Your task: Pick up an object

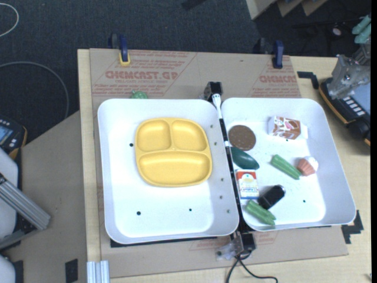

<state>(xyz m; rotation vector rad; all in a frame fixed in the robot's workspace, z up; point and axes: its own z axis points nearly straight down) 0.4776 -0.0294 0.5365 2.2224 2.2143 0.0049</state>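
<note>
Object: nothing chosen yet; candidates all lie in the right bin (330, 158).
Yellow tray (173, 151): left bin (118, 175), rigid, too wide for my reach, I judge.
Brown disc (242, 137): flat, slippery; hard to pinch.
Packet (286, 128): light, crinkly.
Carton (248, 185): stiff, light; take across its narrow sides.
Green pod (285, 166): small, firm, lies apart; my best bet.
My pincer (347, 78): at the far right, off the bins; clenched or released, I cannot tell.

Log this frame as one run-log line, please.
stage: pre-pick | left bin: yellow divided plate | right bin: brown disc, green pieces, black block, small carton | nothing lifted
</note>
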